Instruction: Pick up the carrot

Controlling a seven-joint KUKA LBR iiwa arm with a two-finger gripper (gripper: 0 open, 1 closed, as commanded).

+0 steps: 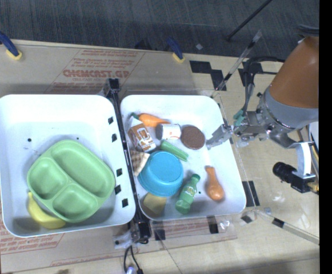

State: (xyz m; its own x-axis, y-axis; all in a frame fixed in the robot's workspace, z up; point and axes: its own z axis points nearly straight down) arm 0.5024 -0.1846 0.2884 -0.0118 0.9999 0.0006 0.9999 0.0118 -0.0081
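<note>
From the camera view, my gripper (218,136) hangs at the right bin's (230,170) right rim; I cannot tell its state. The carrot (152,120) lies near the bin's far-left corner. I judge this the approach: next, reach left across the bin.

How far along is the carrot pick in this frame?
Nothing looks done: the carrot lies at the far edge of the right bin, beside a snack packet and a small can. In hand: the gripper sits over the bin's right rim, apart from the carrot, holding nothing visible. Left: reach across, grasp and lift.
</note>
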